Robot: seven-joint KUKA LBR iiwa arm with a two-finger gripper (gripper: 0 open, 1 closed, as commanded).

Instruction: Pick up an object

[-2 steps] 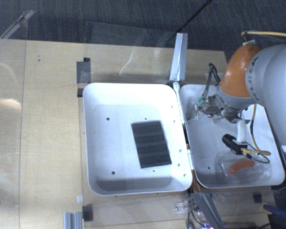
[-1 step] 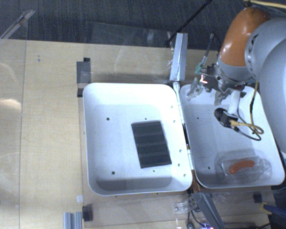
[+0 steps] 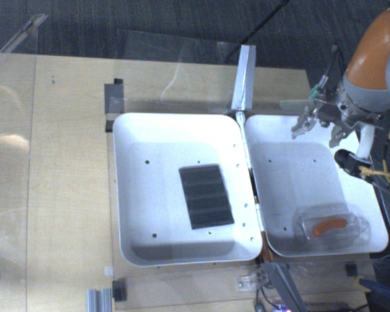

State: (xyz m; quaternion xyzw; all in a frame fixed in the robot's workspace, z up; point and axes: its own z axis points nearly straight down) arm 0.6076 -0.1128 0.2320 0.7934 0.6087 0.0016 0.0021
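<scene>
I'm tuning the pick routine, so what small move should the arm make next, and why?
Probably travel toward the near corner of the right bin. The gripper hangs over that bin's far edge with nothing between its fingers, while the clear packet with an orange piece lies well away from it.

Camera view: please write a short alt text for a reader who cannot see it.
A two-finger gripper, open and holding nothing, hangs over the right white bin, where a clear plastic packet with an orange item lies. The left white bin holds a dark ribbed rectangular pad.
</scene>
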